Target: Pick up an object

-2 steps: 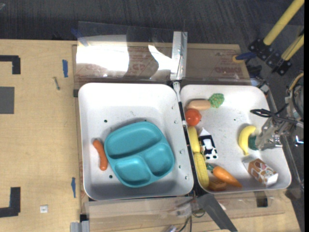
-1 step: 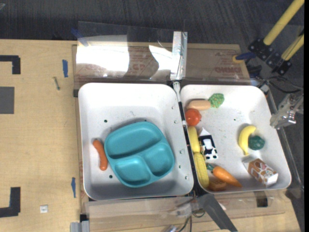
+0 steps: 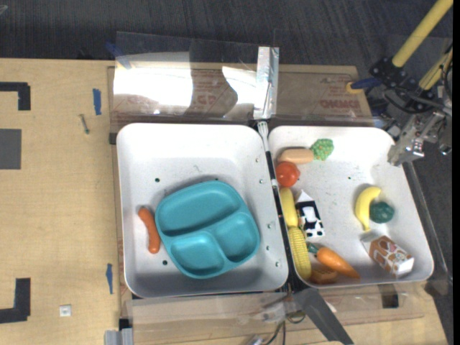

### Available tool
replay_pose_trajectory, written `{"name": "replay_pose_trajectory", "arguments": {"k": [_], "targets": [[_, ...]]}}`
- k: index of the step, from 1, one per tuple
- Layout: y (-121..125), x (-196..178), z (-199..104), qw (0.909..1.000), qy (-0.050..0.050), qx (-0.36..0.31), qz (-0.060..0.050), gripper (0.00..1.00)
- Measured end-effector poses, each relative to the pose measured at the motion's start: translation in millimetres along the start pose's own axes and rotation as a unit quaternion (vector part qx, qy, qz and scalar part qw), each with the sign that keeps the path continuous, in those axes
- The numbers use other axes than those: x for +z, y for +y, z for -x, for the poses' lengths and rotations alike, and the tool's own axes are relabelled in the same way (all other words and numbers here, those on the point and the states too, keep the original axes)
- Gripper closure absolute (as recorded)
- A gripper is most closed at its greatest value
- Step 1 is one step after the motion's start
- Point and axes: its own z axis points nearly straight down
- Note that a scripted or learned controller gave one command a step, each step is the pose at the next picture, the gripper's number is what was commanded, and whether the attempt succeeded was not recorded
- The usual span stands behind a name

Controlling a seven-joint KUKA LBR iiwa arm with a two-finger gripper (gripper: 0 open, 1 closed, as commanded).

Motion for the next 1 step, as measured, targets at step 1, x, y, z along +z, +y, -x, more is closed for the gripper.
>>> {"name": "replay_pose_trajectory", "arguments": {"k": [1], "targets": [[42.6, 8.0, 48.4, 1.0000, 0.000, 0.006, 0.001, 1.00]]}}
